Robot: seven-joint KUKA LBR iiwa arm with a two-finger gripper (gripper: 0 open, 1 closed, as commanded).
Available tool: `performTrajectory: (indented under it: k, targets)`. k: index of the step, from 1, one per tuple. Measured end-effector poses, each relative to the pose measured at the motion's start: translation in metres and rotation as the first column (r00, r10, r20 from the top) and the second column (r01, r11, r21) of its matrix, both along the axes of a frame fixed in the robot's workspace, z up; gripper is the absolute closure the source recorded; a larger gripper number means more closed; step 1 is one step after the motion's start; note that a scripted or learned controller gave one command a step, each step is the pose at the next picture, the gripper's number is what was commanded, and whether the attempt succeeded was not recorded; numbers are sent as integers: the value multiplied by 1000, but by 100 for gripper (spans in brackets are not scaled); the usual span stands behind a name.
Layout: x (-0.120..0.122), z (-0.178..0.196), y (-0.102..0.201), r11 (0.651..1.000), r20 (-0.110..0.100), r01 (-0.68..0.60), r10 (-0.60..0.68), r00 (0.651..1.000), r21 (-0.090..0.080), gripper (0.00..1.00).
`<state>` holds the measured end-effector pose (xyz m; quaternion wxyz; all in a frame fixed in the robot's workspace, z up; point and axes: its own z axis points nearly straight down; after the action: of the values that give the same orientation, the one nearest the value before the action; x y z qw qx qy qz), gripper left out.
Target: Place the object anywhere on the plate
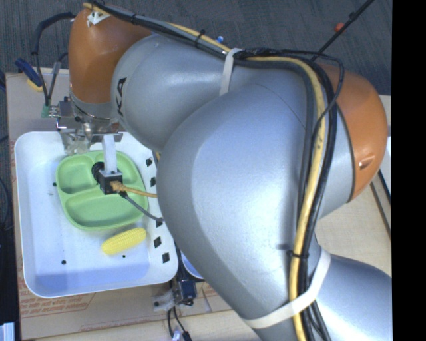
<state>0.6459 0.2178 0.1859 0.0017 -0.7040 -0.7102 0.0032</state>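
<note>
Dark grey ribbed backdrop (266,20) behind; pale bench (356,226) right; brown cardboard (53,303) lower left.

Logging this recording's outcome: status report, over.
Gripper above far rim of green plate. Corn in bin beside plate, not on it. Nothing seen between them.

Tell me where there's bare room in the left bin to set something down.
The widest bare floor of the bin lies along the front wall, below the corn. A narrower strip runs between the left wall and the plate. It is crowded at the back, where the hand hangs over the plate; the arm covers the right side.
</note>
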Motion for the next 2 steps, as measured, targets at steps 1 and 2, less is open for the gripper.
performTrajectory:
  k: [1,2]
  targets:
    - [11,133,0,1000,9,1,-1,1000,3,100]
    - [10,98,-53,1000,3,3,-3,1000,0,100]
